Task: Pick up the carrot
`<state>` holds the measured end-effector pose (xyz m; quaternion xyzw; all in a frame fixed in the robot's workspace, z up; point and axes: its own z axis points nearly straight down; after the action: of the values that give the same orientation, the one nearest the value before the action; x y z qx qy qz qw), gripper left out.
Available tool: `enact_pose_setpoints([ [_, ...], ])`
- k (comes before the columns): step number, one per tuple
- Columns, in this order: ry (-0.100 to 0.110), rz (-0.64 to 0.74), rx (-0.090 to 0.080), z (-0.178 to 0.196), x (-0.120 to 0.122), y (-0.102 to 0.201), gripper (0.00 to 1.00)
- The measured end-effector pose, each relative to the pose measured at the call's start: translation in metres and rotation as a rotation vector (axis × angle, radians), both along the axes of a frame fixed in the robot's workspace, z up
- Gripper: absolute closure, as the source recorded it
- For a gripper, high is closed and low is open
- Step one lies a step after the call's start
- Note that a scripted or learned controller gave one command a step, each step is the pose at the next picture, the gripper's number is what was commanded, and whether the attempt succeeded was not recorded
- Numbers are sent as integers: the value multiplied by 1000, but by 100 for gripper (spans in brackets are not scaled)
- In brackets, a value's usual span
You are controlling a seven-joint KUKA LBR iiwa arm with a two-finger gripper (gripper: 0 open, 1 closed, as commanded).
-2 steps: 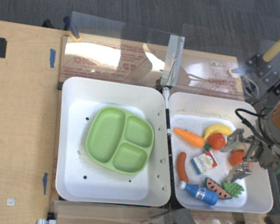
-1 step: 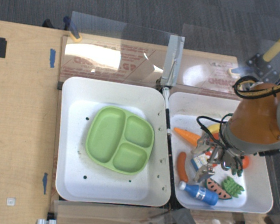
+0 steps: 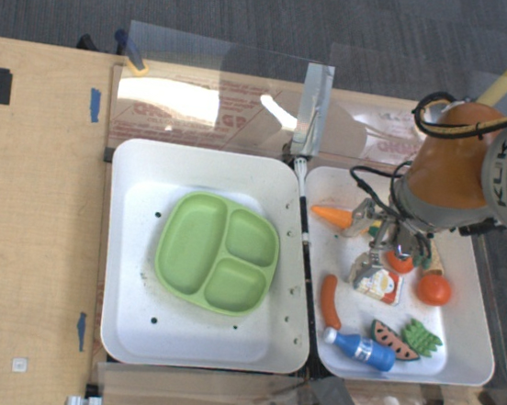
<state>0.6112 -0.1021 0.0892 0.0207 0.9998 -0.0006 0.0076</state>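
The carrot (image 3: 331,216) is a small orange cone lying near the top left corner of the right bin (image 3: 475,314), with its tip pointing left. My gripper (image 3: 378,253) hangs below the orange wrist band, a short way to the right of the carrot and slightly nearer the front. It sits just above a small white and red carton (image 3: 378,284). Nothing of the carrot is under the gripper.
The right bin also holds a red tomato (image 3: 434,287), an orange-red sausage (image 3: 328,298), a blue bottle (image 3: 362,349), a watermelon slice (image 3: 393,340) and a green leafy piece (image 3: 422,338). A green divided plate (image 3: 217,253) lies in the left bin (image 3: 130,227).
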Motion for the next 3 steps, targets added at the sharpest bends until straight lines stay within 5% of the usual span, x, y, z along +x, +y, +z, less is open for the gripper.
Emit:
enact_pose_setpoints([
  [1, 38, -74, 2, -1, 39, 7, 0],
  [2, 59, -237, 12, -1, 45, 9, 0],
  [3, 11, -238, 7, 8, 54, 8, 100],
])
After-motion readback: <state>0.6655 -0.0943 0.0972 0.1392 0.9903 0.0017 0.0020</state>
